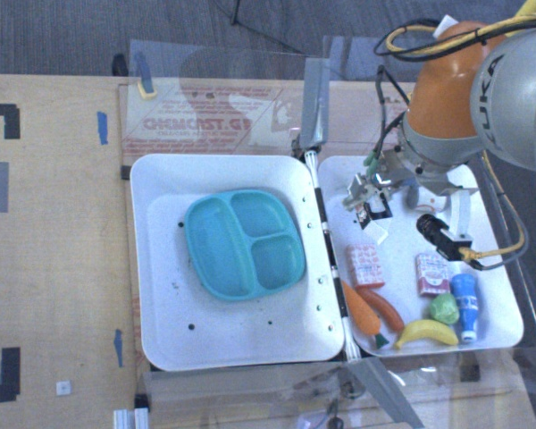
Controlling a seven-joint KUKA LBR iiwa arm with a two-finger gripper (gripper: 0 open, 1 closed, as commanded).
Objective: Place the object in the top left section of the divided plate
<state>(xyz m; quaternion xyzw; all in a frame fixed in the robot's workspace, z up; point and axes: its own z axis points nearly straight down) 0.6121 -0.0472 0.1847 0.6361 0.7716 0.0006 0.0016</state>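
A teal divided plate (pixel 244 244) lies in the left bin (pixel 161 195), with one long section on its left and two smaller sections on its right. My gripper (pixel 370 202) hangs over the upper left part of the right bin (pixel 505 315), just above a small pink and white carton (pixel 366 265). I see nothing in the gripper. All three plate sections hold nothing.
Along the right bin's front lie a carrot (pixel 362 310), a red pepper (pixel 384 310), a banana (pixel 427 332), a green item (pixel 444 308), a blue bottle (pixel 465 305) and a red carton (pixel 431 274). A metal divider (pixel 322 239) separates the bins.
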